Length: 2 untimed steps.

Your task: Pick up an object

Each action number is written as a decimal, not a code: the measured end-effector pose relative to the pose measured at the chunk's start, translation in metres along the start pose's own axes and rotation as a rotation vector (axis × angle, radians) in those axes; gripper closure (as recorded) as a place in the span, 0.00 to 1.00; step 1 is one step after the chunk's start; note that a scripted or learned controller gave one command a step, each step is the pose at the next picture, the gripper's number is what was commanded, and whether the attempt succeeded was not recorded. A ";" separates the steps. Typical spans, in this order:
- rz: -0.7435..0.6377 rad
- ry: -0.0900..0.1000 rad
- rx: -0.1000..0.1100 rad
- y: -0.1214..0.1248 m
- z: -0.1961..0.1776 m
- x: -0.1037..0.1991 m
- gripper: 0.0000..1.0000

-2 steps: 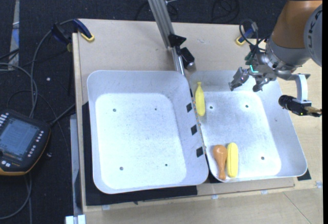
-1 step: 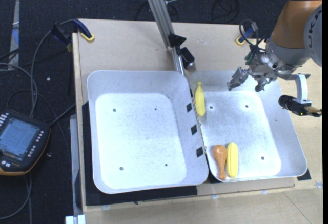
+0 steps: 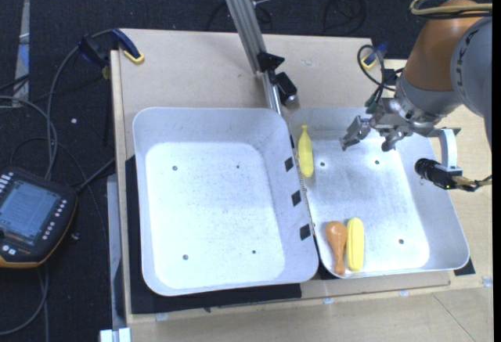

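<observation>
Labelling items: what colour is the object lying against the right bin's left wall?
Yellow, best seen in the camera view.

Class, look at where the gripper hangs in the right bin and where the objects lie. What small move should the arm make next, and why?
Probably shift the gripper toward the yellow object by the bins' divider. The gripper hangs over bare floor in the right bin, with nothing between its fingers, and that object looks closer than the orange and yellow pair near the front rim.

gripper (image 3: 368, 137) over right bin (image 3: 407, 207) (jaws spread)
</observation>
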<state>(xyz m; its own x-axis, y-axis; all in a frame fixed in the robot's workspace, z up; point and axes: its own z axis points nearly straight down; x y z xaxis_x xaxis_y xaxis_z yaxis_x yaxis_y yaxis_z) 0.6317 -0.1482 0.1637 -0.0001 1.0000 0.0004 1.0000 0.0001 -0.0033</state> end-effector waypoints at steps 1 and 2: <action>0.000 0.000 0.000 0.003 0.043 -0.001 0.00; 0.000 0.000 -0.001 0.003 0.070 0.000 0.00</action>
<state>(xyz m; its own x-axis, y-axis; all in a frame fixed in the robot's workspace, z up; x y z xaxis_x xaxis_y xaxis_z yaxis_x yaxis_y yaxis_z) 0.6347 -0.1483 0.0941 -0.0005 1.0000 0.0001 1.0000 0.0005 -0.0021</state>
